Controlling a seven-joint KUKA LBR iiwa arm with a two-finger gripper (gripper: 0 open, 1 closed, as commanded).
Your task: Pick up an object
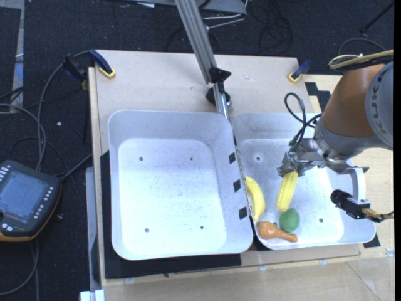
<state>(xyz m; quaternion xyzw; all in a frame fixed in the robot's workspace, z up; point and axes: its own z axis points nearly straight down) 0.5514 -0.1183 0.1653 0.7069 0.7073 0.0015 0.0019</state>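
Observation:
The right bin holds a yellow banana along its left wall. Beside it lie a yellow corn cob, a green round fruit and an orange drumstick-shaped toy at the front edge. My gripper hangs low in this bin, right at the far end of the corn cob. The grey and orange arm above it hides how it meets the cob.
The left bin lies beside the right one, with the shared wall between them. A slanted metal pole rises from the back of the bench. Yellow clamps sit at the bench's far corners. A handheld pendant lies on the floor at left.

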